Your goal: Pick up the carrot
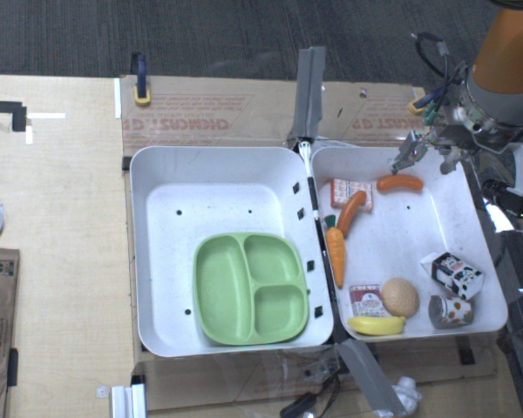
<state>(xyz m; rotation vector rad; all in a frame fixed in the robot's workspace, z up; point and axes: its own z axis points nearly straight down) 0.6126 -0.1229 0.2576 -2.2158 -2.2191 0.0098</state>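
The carrot [335, 254], orange with a small green top, lies lengthwise in the right bin [471, 225] against its left wall, about halfway down. My gripper [409, 155] hangs over the bin's far right corner, well up and to the right of the carrot. An orange sausage [399, 183] lies just below the gripper. I see nothing held in the gripper.
A second sausage [351, 212] and a red-white packet [349, 191] lie just above the carrot. A small packet [366, 300], a bread roll [400, 296], a banana [376, 325], a carton [456, 274] and a cup [451, 311] crowd the near right. The left bin [157, 233] holds a green divided plate [250, 287].
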